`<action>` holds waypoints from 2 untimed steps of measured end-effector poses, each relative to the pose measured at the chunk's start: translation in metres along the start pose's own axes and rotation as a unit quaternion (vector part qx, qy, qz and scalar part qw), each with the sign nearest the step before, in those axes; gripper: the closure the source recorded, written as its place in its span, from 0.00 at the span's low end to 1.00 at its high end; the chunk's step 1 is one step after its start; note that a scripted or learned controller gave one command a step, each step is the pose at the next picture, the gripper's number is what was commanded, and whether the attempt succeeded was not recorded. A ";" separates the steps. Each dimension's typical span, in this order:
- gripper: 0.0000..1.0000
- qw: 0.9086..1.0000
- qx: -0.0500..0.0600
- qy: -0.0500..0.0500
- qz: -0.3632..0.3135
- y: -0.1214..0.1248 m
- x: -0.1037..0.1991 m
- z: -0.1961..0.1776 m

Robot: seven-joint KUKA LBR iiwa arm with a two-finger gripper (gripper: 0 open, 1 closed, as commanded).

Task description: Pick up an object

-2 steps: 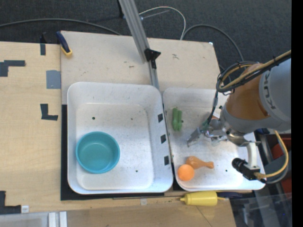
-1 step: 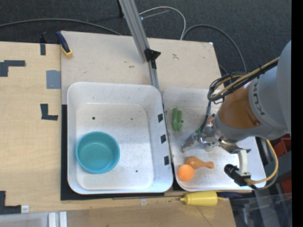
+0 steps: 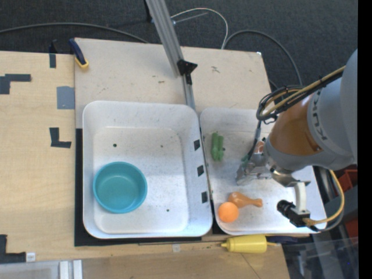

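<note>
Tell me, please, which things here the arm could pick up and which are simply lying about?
For the job: claw, green toy, orange ball, tan piece, blue bowl.
Lying about: yellow bottle beyond the bin, blue-and-yellow clamp, metal pole.

Teal bowl (image 3: 120, 186), green toy (image 3: 217, 146), orange ball (image 3: 228, 213) — yellow bottle (image 3: 247, 244).

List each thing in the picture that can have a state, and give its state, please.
teal bowl: upright in the left bin, nothing visible in it.
green toy: lying flat in the right bin.
orange ball: resting in the right bin, beside the tan piece.
yellow object: lying outside the bins.
gripper: low over the right bin, holding nothing visible.
</note>
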State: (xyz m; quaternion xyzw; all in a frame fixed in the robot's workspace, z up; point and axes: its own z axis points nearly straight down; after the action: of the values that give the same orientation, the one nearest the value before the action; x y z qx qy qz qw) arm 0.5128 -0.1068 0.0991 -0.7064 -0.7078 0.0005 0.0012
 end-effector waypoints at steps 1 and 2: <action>1.00 1.000 -0.002 0.000 0.000 0.001 0.010 -0.047; 1.00 1.000 -0.002 -0.001 0.000 0.004 0.011 -0.089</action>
State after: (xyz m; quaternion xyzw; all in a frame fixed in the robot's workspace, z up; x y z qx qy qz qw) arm 0.5172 -0.0958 0.1883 -0.7066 -0.7076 -0.0005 -0.0007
